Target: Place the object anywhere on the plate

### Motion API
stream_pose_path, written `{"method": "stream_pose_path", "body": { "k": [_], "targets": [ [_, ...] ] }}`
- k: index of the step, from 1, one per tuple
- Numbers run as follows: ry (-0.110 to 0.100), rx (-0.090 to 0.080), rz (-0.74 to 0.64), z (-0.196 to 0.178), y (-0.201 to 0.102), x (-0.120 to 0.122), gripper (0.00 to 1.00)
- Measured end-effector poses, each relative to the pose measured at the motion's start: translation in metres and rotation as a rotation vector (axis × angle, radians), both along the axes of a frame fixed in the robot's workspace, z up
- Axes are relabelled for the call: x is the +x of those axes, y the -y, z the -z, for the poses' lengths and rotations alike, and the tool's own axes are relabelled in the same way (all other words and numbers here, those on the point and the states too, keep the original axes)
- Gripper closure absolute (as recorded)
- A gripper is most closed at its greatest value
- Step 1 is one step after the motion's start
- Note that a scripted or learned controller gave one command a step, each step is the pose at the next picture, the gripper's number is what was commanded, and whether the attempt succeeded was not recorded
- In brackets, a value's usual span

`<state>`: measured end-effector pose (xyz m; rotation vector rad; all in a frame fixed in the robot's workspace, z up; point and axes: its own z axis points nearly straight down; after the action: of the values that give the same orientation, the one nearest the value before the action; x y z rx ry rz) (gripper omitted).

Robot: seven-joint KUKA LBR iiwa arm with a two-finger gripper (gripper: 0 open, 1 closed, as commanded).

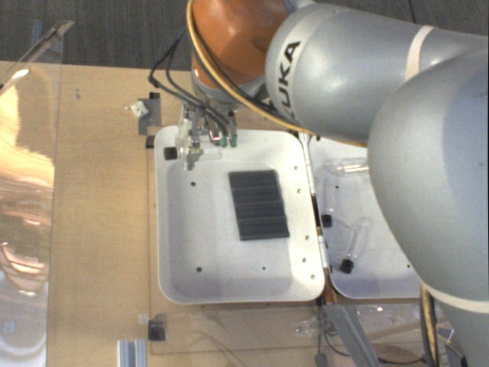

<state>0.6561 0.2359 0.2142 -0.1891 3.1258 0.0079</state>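
End effector: small metal two-finger end effector (192, 145) below the orange band, over the far-left corner of the left bin; whether its tips stand apart or together cannot be told, and nothing is seen between them.
Arm: large grey arm (367, 75) reaching in from the right, covering much of the right bin.
Plate: dark grey, ribbed rectangular plate (259, 204) lying flat near the middle of the left bin, apart from the end effector.
Left bin: shallow white plastic bin (183, 266) on the bench.
Right bin: shallow white bin (374, 277) beside it, holding a clear tube-like object with a dark end (351, 249).
Bench: light wooden bench (92, 228).
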Motion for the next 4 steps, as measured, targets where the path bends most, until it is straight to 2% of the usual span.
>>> {"method": "stream_pose_path", "body": {
  "k": [1,2,3,4],
  "targets": [
    [-0.003,0.001,0.306,0.002,0.001,0.01,1.0],
    [0.0,-0.001,-0.009,-0.022,0.0,-0.004,1.0],
    [0.001,-0.003,-0.415,-0.013,0.009,0.013,1.0],
    [-0.001,0.0,0.134,-0.055,0.0,0.013,1.0]
  ]
}}
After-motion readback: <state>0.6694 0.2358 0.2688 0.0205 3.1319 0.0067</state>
